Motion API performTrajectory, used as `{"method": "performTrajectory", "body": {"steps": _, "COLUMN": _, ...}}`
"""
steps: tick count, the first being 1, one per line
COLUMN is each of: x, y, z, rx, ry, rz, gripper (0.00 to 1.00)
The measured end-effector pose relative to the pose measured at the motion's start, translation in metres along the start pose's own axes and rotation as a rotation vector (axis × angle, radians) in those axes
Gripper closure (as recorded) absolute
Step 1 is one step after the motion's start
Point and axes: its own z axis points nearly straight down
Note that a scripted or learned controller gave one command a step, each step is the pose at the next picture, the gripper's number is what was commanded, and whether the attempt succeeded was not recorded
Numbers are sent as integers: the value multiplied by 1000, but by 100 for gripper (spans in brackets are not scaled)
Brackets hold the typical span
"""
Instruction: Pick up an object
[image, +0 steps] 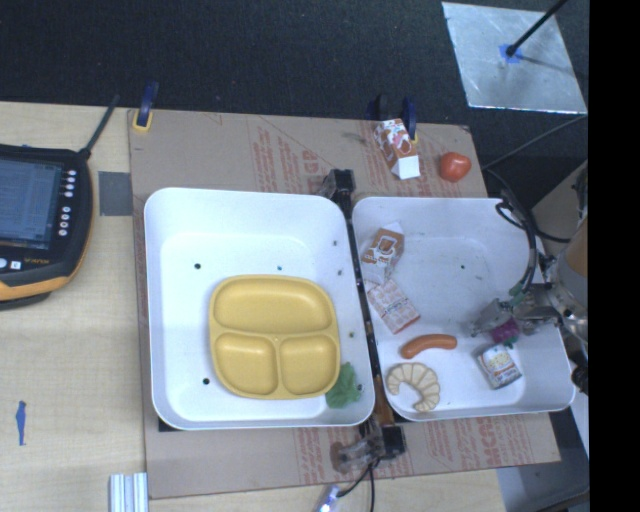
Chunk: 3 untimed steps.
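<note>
Apparently the approach step is in hand: the pincer sits low at the right side of the right bin, just above a small jar with a printed label, and whether its fingers are apart or together I cannot tell, since the dark, tangled hardware blurs there. Nothing is visibly held. The nearest candidates lie in that bin: the jar near the pincer, a smooth orange sausage to its left, and a ridged, pale croissant at the near edge. Two flat printed packets lie further left against the bin wall. The next move likely calls for dropping squarely over one rounded item and closing, and the slick plastic may slip. The left bin bears a glossy yellow divided plate and a green broccoli piece.
</note>
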Motion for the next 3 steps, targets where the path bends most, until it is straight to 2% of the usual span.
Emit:
{"method": "performTrajectory", "body": {"steps": 1, "x": 60, "y": 41, "z": 36, "rx": -3, "ry": -1, "rz": -3, "gripper": 0}}
{"method": "performTrajectory", "body": {"steps": 2, "x": 57, "y": 41, "z": 26, "rx": -2, "ry": -3, "rz": -6, "gripper": 100}}
{"method": "performTrajectory", "body": {"steps": 3, "x": 169, "y": 54, "z": -65, "rx": -7, "ry": 1, "rz": -3, "gripper": 100}}
